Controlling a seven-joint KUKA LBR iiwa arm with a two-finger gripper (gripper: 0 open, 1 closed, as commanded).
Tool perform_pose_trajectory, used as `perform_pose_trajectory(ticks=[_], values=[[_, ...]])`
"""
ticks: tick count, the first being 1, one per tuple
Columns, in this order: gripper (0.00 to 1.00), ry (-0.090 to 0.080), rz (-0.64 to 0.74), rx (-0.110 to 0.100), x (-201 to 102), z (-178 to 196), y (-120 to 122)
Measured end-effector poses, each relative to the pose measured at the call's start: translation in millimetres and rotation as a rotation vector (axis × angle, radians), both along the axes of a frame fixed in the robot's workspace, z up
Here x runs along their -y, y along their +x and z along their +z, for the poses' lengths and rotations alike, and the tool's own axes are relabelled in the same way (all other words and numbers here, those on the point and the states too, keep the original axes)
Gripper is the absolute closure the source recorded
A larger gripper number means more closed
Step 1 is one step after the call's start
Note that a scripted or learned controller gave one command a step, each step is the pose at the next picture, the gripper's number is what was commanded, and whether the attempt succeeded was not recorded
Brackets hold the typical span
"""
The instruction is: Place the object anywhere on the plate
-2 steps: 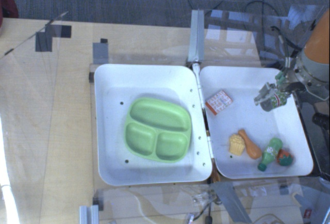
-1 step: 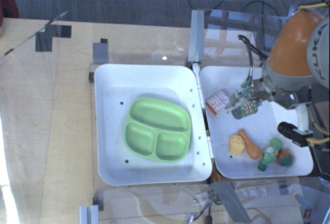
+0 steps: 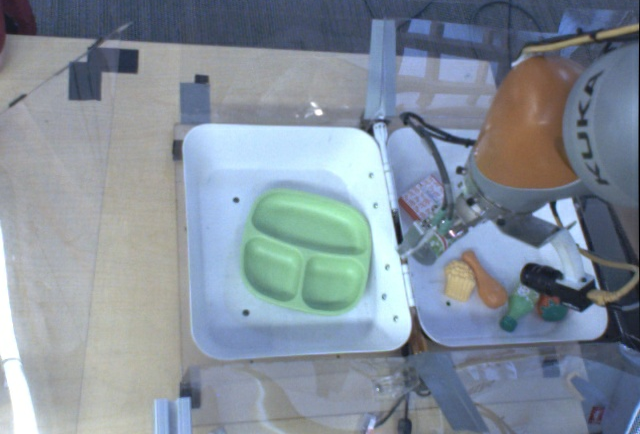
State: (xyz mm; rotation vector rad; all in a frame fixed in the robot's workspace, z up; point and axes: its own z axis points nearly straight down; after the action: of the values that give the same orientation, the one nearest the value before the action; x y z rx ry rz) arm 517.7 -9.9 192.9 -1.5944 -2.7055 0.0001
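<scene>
Hovering low over the right white plastic bin (image 3: 590,327), gripper (image 3: 432,240) near its left wall, close to the bin divider. Impossible to tell jaw opening or any hold. Lying loose nearby: yellow corn-shaped toy (image 3: 459,279), orange carrot-like toy (image 3: 486,283), small red-and-white packet (image 3: 422,193). Sitting bare in the left white bin (image 3: 210,322): green three-compartment plastic plate (image 3: 306,250). Judging pick step underway; needing a confirmed grasp, then lifting leftward across the divider.

The arm (image 3: 590,122) is grey, rounded and glossy, with a broad orange band (image 3: 530,122) above the wrist, black "KUKA" lettering on its casing, and black cables (image 3: 425,137) trailing by the wrist.
</scene>
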Motion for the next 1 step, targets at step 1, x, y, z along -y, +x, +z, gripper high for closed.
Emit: perform_pose_trajectory(ticks=[1], values=[[1.0,0.0,0.062,0.001,-60.5,-10.8,19.4]])
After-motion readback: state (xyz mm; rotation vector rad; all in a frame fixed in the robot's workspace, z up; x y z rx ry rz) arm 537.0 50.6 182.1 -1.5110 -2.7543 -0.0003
